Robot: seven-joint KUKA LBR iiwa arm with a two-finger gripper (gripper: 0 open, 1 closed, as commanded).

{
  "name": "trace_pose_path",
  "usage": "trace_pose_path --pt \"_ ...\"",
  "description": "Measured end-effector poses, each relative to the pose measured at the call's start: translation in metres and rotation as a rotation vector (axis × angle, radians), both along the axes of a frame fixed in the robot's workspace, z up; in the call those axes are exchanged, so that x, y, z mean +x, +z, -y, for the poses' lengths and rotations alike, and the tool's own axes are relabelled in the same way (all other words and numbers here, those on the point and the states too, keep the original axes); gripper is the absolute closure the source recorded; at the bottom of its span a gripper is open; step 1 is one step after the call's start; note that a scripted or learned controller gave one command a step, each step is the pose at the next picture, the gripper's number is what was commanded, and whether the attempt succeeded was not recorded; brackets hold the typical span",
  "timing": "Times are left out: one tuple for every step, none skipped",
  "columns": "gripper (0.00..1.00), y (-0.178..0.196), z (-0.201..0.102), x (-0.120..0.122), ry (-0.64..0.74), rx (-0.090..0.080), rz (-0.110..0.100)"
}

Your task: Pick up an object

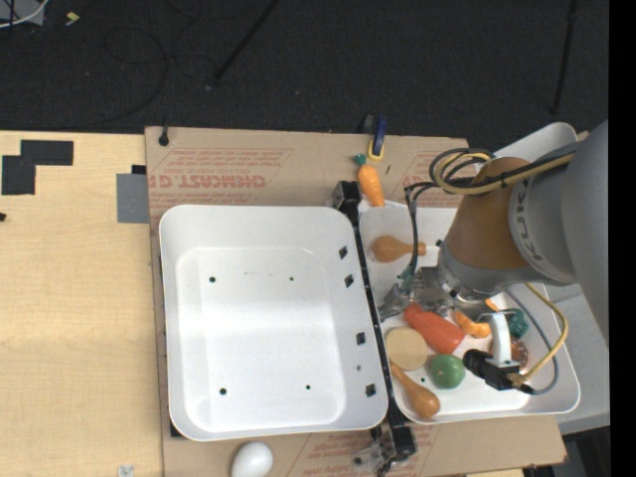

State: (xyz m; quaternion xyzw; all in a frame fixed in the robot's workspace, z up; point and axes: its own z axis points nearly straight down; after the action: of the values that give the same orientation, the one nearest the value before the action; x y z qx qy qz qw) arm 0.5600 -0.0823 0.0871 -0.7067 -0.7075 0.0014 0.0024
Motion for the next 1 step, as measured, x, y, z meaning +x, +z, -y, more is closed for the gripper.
trace_pose_path --pt "1.0 0.0099 0.0022 0.0003 -0.006 -0.001 0.0"
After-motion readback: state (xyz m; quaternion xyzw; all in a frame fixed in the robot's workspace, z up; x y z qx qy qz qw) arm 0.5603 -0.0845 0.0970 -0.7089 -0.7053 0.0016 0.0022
